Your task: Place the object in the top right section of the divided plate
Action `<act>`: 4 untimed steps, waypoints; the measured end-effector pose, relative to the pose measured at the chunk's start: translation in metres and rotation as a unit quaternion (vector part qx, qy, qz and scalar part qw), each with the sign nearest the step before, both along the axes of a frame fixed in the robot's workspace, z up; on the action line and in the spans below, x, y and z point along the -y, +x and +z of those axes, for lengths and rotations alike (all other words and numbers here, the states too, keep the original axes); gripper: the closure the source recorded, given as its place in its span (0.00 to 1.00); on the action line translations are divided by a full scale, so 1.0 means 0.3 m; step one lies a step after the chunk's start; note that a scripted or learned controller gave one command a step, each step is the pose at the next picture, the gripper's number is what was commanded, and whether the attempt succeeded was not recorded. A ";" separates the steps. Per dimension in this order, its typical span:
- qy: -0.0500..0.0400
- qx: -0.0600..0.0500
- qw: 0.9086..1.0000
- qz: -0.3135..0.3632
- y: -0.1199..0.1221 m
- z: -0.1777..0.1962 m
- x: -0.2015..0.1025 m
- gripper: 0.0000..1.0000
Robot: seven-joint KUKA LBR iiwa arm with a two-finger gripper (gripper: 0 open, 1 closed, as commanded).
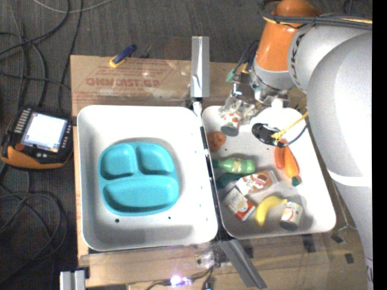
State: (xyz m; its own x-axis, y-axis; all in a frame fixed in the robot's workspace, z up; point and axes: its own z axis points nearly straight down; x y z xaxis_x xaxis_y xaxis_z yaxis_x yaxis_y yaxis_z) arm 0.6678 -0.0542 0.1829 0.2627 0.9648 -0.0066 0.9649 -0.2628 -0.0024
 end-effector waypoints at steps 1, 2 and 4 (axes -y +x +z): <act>0.000 0.000 1.000 -0.029 -0.003 -0.260 0.154 1.00; 0.002 0.001 0.997 -0.075 0.001 0.001 -0.186 1.00; 0.003 -0.001 0.999 0.042 -0.210 -0.002 -0.309 1.00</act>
